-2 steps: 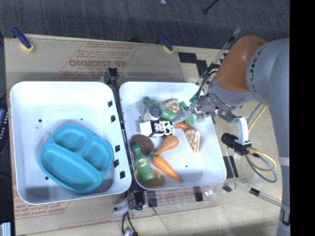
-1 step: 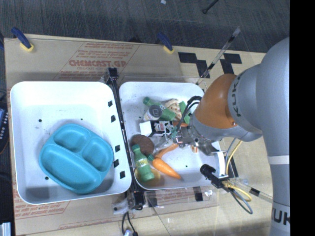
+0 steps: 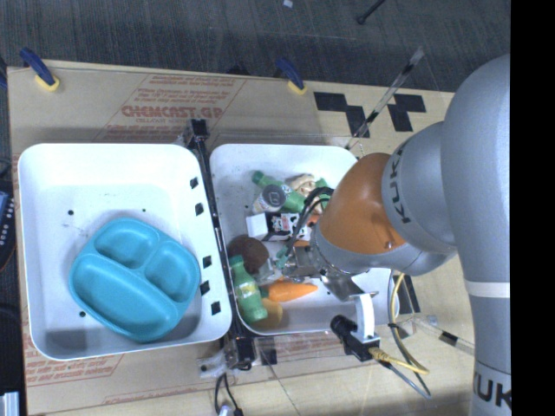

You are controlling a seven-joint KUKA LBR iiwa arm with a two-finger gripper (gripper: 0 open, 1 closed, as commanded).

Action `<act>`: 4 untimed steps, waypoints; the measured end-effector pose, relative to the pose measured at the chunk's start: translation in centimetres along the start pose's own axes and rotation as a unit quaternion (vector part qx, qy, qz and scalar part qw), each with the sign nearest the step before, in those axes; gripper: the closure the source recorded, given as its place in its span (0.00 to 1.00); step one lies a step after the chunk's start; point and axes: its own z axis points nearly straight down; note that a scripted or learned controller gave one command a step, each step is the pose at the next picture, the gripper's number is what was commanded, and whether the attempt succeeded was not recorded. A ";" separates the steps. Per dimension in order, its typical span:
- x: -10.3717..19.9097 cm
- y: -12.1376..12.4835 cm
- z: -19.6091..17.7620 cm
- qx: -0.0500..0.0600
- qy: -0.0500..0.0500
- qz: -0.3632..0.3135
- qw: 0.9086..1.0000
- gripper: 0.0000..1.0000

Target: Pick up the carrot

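The slim orange carrot (image 3: 293, 292) lies in the right-hand shallow white bin (image 3: 227, 170), beside a green bottle (image 3: 247, 297). Jaw state: cannot tell. Centre the jaws across the carrot, clear of the bottle.

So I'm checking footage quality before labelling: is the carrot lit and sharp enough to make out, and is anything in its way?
Camera view: light is even and soft, with no harsh glare on the white bins. The carrot reads clearly as orange, slightly soft. The arm hangs over the right bin, covering items there.
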 end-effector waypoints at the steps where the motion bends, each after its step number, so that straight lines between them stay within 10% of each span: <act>1: -0.6 -0.2 0.1 0.001 0.002 -0.178 0.984 0.00; 2: -0.5 -0.2 -0.8 0.003 0.002 -0.184 0.983 1.00; 3: 4.1 0.9 -10.0 -0.001 0.000 -0.059 0.998 1.00; 4: 6.5 0.7 -9.9 -0.001 0.001 0.161 0.987 1.00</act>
